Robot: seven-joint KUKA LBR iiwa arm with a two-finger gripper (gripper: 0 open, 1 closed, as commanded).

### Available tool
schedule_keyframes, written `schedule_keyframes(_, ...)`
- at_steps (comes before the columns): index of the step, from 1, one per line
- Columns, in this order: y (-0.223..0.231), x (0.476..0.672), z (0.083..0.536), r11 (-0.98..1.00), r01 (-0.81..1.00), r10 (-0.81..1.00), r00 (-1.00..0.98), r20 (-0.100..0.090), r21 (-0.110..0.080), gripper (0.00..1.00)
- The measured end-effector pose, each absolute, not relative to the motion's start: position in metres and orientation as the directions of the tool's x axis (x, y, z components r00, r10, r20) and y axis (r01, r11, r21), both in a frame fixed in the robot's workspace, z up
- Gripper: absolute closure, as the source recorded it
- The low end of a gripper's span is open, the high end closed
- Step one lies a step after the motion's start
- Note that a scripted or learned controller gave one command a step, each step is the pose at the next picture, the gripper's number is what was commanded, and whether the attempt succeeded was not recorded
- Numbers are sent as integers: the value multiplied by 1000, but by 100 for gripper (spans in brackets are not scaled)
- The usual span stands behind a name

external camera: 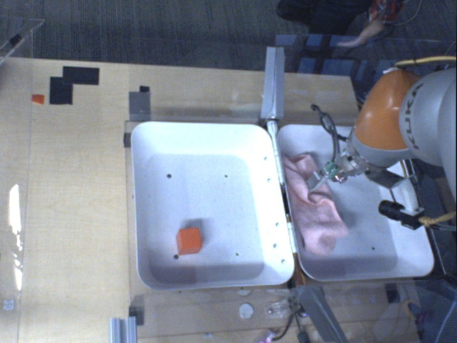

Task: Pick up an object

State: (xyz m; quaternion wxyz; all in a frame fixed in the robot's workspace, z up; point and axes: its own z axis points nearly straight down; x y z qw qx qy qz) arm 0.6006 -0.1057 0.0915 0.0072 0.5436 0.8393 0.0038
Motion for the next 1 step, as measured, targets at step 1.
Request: schedule_keyframes(1, -109, 671, 90, 201, 980, 980, -201, -2, 6, 0)
